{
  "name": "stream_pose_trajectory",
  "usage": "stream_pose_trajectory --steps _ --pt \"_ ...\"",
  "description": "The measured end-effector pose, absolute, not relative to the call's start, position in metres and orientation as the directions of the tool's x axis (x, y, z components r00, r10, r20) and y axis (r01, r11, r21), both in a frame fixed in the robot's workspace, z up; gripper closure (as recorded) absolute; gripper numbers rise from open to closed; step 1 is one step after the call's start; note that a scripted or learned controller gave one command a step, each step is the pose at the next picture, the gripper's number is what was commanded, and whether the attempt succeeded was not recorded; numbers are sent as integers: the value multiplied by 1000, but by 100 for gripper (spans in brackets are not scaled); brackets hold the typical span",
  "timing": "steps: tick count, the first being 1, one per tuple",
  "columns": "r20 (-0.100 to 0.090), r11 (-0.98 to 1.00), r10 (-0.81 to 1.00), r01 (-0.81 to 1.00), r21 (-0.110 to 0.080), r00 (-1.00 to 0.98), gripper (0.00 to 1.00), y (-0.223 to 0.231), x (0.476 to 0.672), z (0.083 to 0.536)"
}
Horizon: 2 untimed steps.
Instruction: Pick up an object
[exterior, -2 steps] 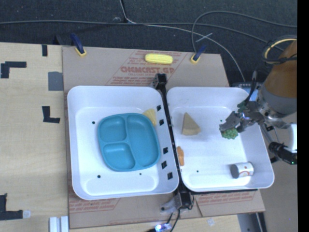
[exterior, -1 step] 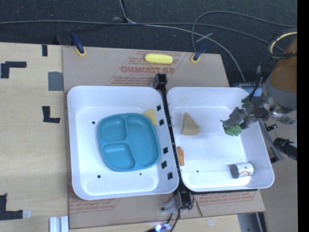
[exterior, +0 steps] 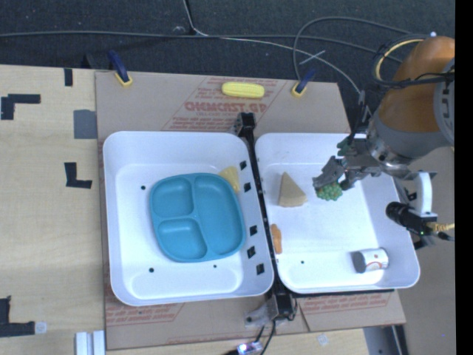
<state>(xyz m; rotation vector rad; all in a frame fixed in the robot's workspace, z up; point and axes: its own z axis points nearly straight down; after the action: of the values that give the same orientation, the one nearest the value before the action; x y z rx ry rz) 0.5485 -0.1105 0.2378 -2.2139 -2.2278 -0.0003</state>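
Gripper closed on green broccoli piece, raised over right bin; tan wedge just beside, left.

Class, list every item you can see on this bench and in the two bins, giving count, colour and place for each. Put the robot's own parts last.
bins: 2, white, side by side on the cardboard
divided plate: 1, blue, left bin
yellow piece: 1, left bin, beside the plate
wedge: 1, tan, right bin
orange piece: 1, right bin, left edge
small cylinder: 1, grey and white, right bin, near corner
broccoli-like piece: 1, green, right bin, at the gripper
banana-like item: 1, yellow, behind the bins
clamps: 2, blue and yellow, cardboard's far edge
arm: 1, grey with orange band
gripper: 1, dark, over right bin
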Motion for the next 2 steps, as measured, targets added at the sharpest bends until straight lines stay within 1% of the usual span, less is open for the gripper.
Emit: stream_pose_trajectory --steps 1,2 --pt "1 7 1000 1000 0 -7 100 -58 551 243" --pt "2 7 1000 1000 -1 -7 100 -3 566 247"
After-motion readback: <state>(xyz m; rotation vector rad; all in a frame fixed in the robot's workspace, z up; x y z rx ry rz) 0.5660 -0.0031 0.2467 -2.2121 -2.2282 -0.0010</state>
